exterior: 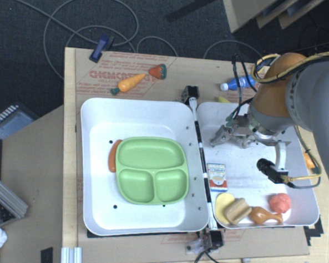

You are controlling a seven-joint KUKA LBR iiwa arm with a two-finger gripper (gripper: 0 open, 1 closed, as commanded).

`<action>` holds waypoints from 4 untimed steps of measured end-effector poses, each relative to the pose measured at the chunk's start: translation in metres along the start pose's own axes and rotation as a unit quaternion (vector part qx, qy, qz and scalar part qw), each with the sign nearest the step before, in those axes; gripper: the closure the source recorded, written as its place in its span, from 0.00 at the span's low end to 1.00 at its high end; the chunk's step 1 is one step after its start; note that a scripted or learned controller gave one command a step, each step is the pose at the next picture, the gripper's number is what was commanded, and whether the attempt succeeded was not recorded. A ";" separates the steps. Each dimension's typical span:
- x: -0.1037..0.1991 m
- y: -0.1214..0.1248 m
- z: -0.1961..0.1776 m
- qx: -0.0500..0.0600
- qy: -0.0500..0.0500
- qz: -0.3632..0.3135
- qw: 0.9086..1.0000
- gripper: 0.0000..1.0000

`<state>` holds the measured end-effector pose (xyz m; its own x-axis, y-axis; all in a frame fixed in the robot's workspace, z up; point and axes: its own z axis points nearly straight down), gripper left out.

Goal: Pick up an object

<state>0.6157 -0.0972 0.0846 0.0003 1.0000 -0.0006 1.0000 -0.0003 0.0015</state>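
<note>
From above, the arm [290, 80] is seen reaching into the right bin [296, 164], its gripper [231, 135] poised low over bare white floor at the bin's far-left part. How wide the gripper stands cannot be told from here, and nothing is seen held in it.

The step in hand is judged to be the approach: no object has been lifted yet. The candidates are gathered along the right bin's near edge: a small carton [216, 177], a yellow piece [223, 205], a tan block [237, 210], a brown drumstick shape [264, 217] and a pink ball [280, 202] (all well apart from the gripper). A descent squarely over one of them would be called for next.

Beside the right bin, a green divided tray [151, 170] is seen in the left bin [95, 168]. Beyond the bins, a toy carrot [135, 81] lies on the cardboard-topped bench [74, 150], with cables [76, 23] trailing over dark carpet [24, 64].
</note>
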 end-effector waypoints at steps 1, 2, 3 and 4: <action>-0.063 -0.135 0.000 0.002 0.000 0.001 1.000 0.00; -0.114 -0.076 -0.048 -0.001 -0.001 0.000 1.000 0.00; -0.107 0.026 -0.028 0.000 0.000 -0.001 1.000 0.00; -0.100 0.051 -0.018 -0.001 -0.001 -0.001 1.000 0.00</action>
<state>0.6671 -0.1976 0.1029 -0.0015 1.0000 -0.0018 1.0000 0.0015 0.0034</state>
